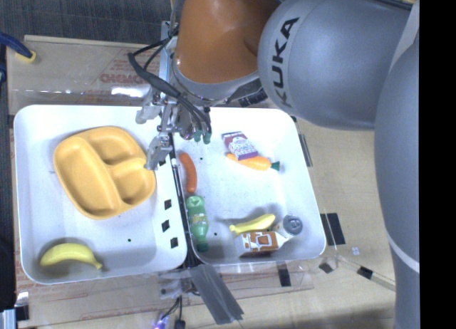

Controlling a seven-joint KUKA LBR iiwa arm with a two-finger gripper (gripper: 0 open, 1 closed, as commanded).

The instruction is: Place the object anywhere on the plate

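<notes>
We count two shallow white plastic bins [28, 199] side by side. The left one holds one yellow three-compartment plastic plate [100, 171] and one yellow toy banana [69, 256].

The right bin holds seven items — one red-orange toy sausage [189, 171], one green toy bottle [197, 218], one smaller yellow banana [252, 224], one orange toy carrot [253, 162], one purple-and-white carton [239, 144], one orange-and-white carton [260, 241], one small grey can [292, 225].

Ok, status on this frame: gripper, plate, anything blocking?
Gripper above the bins' divider, nothing seen in it. Yellow plate in left bin. Hot dog below gripper, right bin.
</notes>
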